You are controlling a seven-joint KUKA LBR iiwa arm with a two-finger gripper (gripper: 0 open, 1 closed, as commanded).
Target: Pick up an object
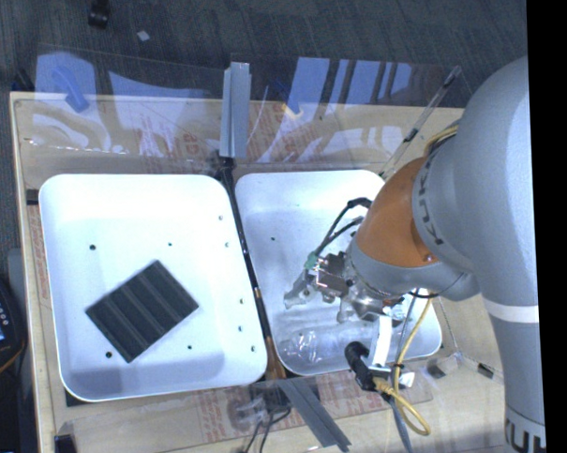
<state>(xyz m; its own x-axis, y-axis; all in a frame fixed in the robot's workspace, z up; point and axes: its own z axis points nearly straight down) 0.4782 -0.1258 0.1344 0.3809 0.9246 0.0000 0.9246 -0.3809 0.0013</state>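
Note:
A flat black ribbed rectangle (142, 310) lies at a slant on the floor of the left bin (67, 211). The grey arm with its orange band (401, 225) reaches down into the right bin (282, 197). My gripper (308, 287) hangs low over that bin's middle, pointing left. A small clear, crinkled object (301, 346) rests near the right bin's front wall, just below the gripper and apart from it. The arm's bulk hides the right part of that bin.
Clear plastic sheeting and a grey upright post (235, 106) stand behind the bins. Cables (403, 375) and a grey bracket (310, 412) sit by the right bin's front edge. A narrow ridge (248, 269) separates the two bins.

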